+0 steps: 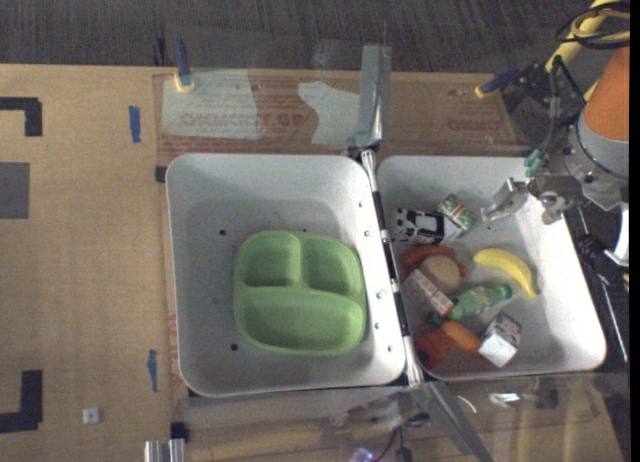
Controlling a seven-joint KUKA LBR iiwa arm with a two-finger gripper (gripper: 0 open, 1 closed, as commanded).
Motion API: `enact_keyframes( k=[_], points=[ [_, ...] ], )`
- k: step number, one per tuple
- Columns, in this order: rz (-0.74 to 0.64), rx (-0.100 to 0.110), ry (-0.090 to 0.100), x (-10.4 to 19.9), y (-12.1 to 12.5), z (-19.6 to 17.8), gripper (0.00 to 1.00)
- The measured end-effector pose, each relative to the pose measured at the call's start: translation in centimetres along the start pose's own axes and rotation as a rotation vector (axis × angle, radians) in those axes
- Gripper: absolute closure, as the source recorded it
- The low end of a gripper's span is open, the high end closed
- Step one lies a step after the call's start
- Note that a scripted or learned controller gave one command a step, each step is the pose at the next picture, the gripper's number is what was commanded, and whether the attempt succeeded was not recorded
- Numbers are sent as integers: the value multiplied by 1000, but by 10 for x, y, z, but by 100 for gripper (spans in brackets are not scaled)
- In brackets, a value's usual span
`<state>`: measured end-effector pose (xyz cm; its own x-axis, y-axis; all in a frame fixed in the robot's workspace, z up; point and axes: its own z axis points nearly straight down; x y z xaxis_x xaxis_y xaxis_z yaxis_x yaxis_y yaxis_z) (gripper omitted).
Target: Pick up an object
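Two-finger metal tool [527, 201] hangs over the right white bin [585, 335] — fingers spread, nothing between — above a yellow banana [507, 268].

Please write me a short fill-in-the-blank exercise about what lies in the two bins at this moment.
1. The green divided tray lies in the ____ bin as the camera sees it.
2. The banana in the right bin is ____ in colour.
3. The gripper is above the ____ bin.
4. The green tray has ____ compartments.

Missing words: left; yellow; right; three
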<state>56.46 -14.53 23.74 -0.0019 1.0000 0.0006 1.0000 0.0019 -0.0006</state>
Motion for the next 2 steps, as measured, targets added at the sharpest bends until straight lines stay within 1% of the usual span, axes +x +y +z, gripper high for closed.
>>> enact_keyframes(
  k=[1, 2],
  points=[
    [29, -6, -2, -23, 3, 151, 0],
    [28, -6, -2, -23, 3, 151, 0]
  ],
)
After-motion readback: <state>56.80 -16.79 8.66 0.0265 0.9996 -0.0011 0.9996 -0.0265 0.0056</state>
